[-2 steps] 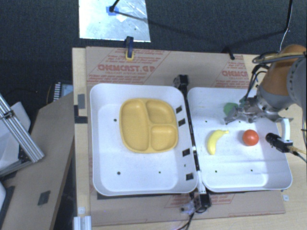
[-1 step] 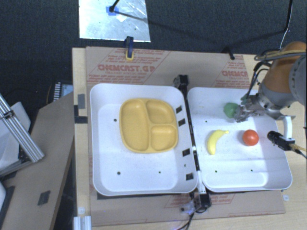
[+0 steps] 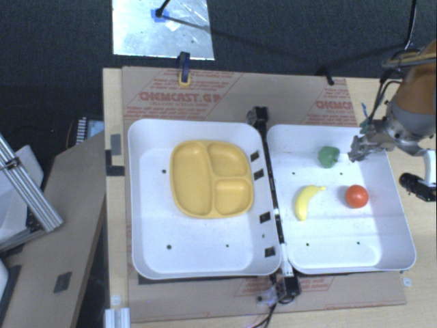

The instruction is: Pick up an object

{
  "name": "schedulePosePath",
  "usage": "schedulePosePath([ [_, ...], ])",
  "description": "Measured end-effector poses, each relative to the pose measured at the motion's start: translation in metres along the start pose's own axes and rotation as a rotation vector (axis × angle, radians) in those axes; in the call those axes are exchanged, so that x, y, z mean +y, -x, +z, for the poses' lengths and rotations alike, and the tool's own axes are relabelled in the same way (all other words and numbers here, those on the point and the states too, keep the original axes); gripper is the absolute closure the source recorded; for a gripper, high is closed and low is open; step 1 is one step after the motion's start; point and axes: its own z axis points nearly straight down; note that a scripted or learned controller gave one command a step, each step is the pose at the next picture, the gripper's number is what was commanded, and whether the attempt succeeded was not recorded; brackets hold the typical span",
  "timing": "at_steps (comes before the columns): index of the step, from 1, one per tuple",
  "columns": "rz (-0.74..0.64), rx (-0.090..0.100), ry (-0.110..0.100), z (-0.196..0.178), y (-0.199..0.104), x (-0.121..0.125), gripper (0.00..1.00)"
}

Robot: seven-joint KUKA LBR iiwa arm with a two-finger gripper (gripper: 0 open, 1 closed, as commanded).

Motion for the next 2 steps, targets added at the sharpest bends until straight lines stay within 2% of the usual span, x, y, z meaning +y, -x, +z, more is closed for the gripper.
schedulePosePath([
  [1, -0.005, 0.000, 0.002, -0.063, -0.001, 0.008, 1.00],
  [2, -0.005, 0.000, 0.000, -0.108, -0.001, 0.010, 1.00],
])
